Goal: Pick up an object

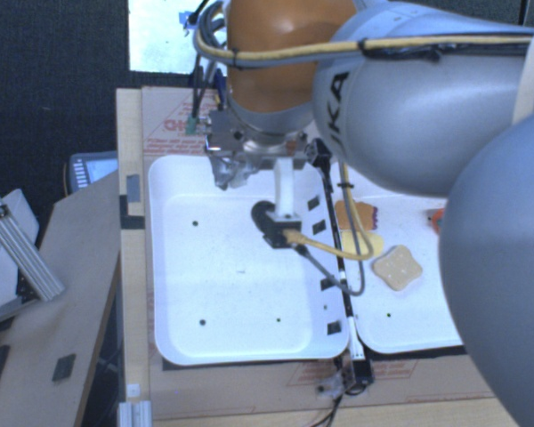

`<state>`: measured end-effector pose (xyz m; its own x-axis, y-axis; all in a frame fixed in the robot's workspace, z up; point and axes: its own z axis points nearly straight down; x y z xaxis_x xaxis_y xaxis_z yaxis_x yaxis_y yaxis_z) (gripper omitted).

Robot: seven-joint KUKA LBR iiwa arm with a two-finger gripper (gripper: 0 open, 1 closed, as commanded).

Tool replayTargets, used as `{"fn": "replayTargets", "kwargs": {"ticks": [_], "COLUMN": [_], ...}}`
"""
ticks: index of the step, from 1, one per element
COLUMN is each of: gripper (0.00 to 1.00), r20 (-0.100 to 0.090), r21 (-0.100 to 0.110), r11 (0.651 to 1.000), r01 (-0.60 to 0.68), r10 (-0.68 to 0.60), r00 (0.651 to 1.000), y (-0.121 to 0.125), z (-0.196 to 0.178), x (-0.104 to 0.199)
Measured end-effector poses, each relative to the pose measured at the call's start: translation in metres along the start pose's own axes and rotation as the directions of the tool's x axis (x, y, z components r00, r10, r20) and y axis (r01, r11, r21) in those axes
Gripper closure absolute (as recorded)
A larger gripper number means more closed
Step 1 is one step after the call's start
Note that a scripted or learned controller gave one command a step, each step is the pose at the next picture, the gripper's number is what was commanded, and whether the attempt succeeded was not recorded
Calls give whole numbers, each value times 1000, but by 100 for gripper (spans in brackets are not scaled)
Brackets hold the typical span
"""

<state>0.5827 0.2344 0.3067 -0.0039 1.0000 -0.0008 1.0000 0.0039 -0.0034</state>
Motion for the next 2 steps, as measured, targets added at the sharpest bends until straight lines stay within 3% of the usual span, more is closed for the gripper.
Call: {"fn": "replayTargets", "kwargs": {"ticks": [1, 2], "gripper": [100, 100], "r20": [-3, -1], "r21": [-15, -2], "r11": [1000, 1000], "r01": [-5, 1], "r10": [5, -1], "r00": [1000, 1000], "y": [81, 31], "z": [-55, -42], "x": [-8, 0]}}
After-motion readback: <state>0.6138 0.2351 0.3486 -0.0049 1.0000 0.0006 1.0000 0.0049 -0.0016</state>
